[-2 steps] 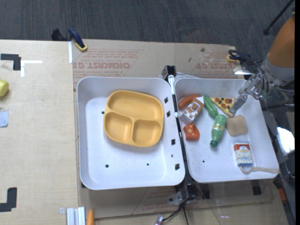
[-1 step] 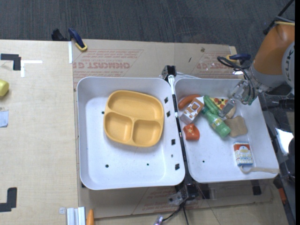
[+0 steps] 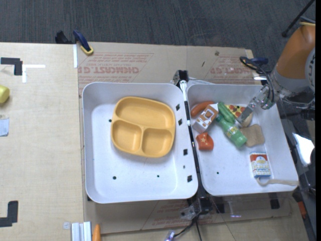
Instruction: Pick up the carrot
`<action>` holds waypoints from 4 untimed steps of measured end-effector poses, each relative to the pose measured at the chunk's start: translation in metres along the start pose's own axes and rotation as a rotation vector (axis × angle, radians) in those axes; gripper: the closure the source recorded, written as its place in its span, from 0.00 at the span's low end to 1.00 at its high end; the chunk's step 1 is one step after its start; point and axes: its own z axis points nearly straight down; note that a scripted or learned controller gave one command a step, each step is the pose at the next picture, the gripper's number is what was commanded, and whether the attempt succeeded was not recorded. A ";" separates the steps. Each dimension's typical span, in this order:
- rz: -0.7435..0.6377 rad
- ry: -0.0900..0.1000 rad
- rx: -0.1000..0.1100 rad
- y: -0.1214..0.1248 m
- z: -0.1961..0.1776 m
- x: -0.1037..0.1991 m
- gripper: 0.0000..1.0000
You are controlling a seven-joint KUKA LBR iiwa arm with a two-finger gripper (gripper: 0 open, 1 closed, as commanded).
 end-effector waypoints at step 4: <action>-0.605 0.000 -0.001 -0.004 -0.014 0.001 0.00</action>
